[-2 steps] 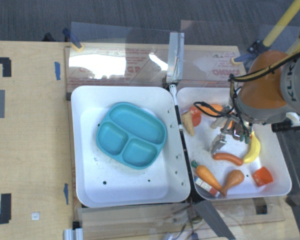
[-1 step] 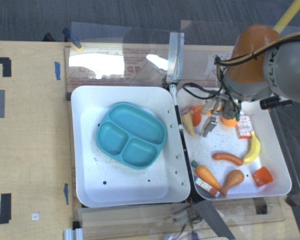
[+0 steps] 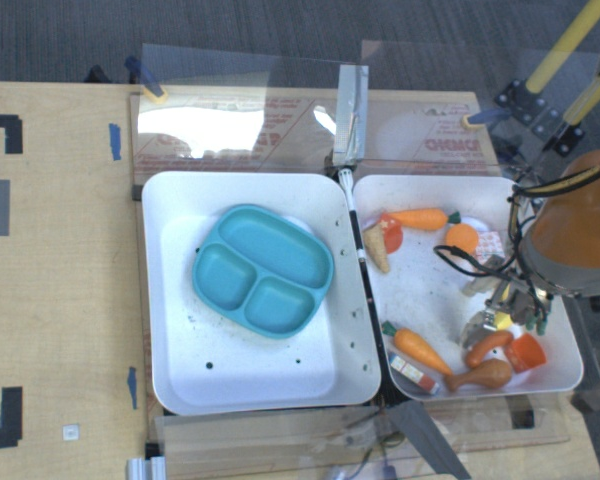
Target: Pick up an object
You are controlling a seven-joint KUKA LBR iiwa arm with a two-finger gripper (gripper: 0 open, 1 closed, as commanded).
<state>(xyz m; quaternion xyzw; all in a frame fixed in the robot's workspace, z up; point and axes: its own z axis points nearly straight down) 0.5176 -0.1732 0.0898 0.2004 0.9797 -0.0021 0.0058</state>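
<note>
My gripper [image 3: 502, 318] down in right bin [image 3: 435, 273], near its lower right corner, hovering just above cluster of toy food. Fingers: cannot tell from here, cables and wrist clutter block view. Orange-red piece [image 3: 525, 351] and brown drumstick [image 3: 485, 374] right below me. Carrot [image 3: 418, 348] lies to my left, second carrot [image 3: 417, 219] up near top. Left bin [image 3: 175, 353] holds blue divided plate [image 3: 263, 270].
</note>
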